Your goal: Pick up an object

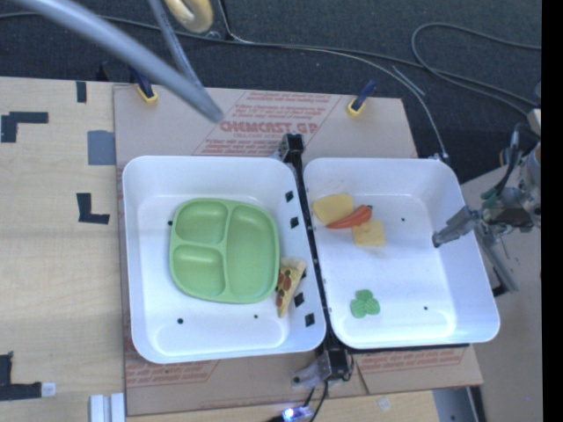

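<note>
The green broccoli floret [364, 304] lies in the right bin [457, 319], near its front wall. The gripper [450, 229] hangs at that bin's far-right rim; whether it is open I cannot tell. Left of it sit two yellow cheese wedges [333, 207] and an orange carrot piece [350, 218], touching. The floret has open floor around it, so it looks the easier pick, though the descent must clear the rim.

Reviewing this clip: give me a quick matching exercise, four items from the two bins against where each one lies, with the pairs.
Items:
1. green divided plate
2. pizza slice
3. green broccoli piece
4. orange carrot piece

Places:
A. right bin, near its front
B. left bin, middle
C. right bin, between two yellow pieces
D. left bin, at the plate's right edge

Pairs: 1-B, 2-D, 3-A, 4-C
</note>
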Robot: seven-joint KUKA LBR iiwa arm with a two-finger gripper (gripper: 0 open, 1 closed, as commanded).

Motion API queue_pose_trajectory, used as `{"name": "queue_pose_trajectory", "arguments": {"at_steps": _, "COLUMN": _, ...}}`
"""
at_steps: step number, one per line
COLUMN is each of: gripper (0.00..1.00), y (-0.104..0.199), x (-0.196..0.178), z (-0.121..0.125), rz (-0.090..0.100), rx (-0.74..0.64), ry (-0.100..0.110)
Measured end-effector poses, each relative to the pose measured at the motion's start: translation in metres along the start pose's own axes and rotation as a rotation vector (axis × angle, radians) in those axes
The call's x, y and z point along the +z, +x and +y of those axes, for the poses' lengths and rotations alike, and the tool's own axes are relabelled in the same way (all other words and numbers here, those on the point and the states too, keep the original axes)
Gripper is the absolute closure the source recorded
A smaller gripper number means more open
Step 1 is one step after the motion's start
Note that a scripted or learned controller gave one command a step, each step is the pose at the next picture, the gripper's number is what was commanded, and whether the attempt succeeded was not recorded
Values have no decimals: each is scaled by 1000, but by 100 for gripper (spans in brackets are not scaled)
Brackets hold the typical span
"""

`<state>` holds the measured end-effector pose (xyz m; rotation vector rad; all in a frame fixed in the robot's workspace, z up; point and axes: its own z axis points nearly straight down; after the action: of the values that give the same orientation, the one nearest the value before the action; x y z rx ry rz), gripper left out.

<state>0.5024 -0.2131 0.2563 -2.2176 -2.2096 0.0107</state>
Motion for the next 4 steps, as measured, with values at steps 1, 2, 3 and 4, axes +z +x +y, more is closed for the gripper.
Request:
{"name": "queue_pose_trajectory", "arguments": {"at_steps": 1, "gripper": 0, "y": 1, "x": -6, "z": 2, "rz": -3, "rx": -5, "ry": -11}}
{"name": "queue_pose_trajectory", "arguments": {"at_steps": 2, "gripper": 0, "y": -3, "x": 53, "z": -6, "rz": -2, "rx": -3, "ry": -7}}
{"name": "queue_pose_trajectory", "arguments": {"at_steps": 3, "gripper": 0, "y": -11, "x": 102, "z": -3, "rz": -2, "rx": -3, "ry": -7}}
{"name": "queue_pose_trajectory", "arguments": {"at_steps": 4, "gripper": 0, "y": -5, "x": 160, "z": 5, "rz": -2, "rx": -5, "ry": -6}}
